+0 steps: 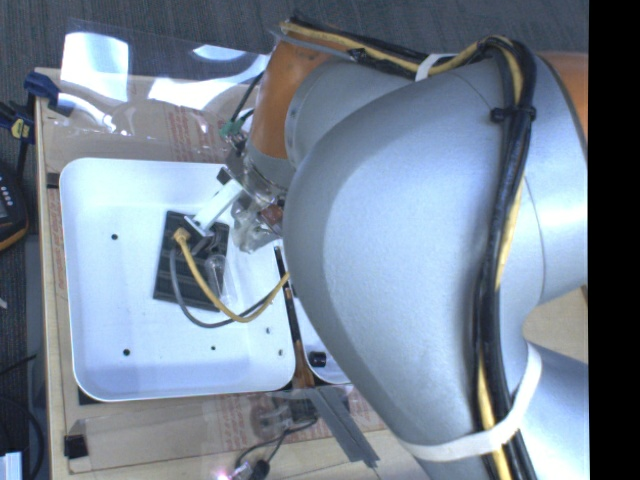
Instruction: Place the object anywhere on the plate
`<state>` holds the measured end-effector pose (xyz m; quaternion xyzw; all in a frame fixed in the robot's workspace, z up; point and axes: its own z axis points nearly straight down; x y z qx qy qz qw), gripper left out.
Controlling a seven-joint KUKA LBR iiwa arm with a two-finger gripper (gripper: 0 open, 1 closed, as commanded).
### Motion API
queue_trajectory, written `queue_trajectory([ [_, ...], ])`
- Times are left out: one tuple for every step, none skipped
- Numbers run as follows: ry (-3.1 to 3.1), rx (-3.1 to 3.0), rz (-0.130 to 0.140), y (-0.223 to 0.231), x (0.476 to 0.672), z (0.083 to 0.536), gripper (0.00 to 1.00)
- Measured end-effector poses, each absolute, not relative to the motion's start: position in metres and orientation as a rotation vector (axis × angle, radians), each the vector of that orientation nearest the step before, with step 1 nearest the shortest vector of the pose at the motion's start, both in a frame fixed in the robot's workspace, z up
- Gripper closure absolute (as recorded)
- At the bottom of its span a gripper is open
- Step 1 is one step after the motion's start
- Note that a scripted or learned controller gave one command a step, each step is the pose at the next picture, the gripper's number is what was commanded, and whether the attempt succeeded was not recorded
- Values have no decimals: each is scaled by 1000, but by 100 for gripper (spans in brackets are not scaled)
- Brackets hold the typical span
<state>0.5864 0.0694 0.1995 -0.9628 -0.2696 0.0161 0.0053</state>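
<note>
A dark grey, flat, square plate (172, 270) lies in the middle of the left white bin (110, 363). My gripper (243, 226) hangs over the plate's right edge, low above the bin floor. The wrist and its mount cover the gripper's tips from this angle. The big grey arm (420, 228) reaches in from the right and hides nearly all of the right bin, apart from a sliver (328, 368) of its near left corner.
Clear plastic sheeting (150, 88) and a blue clamp (40, 86) lie behind the left bin. A metal bracket with wires (310, 418) sits at the bench's front edge. The left half of the left bin has bare floor.
</note>
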Motion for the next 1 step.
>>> queue_trajectory([
  [-844, -3014, 52, 69, 586, 199, 0],
])
